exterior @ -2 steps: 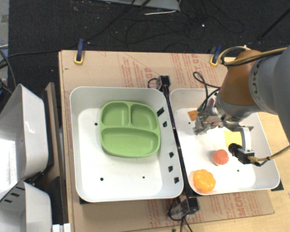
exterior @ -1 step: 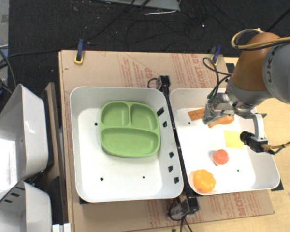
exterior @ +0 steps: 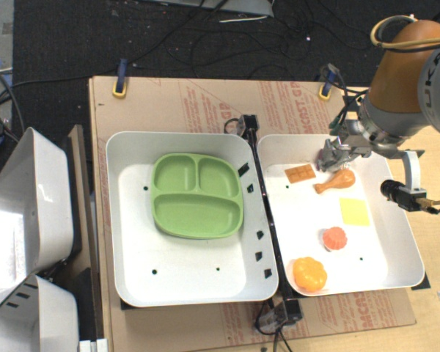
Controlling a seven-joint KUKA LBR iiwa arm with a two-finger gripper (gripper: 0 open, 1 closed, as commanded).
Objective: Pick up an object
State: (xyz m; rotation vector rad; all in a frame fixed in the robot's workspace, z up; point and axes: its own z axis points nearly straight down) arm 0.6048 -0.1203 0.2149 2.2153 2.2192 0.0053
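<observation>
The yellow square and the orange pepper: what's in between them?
In the camera view, a small pink-red round toy lies between the yellow square and the orange pepper, in the right bin.

Your arm (exterior: pixel 407 64) reaches in from the right of the camera view, its orange band high at the upper right and the grey wrist angled down and to the left below it. Your claw (exterior: pixel 331 156) hangs low at the end, pointing downward and slightly left.
</observation>
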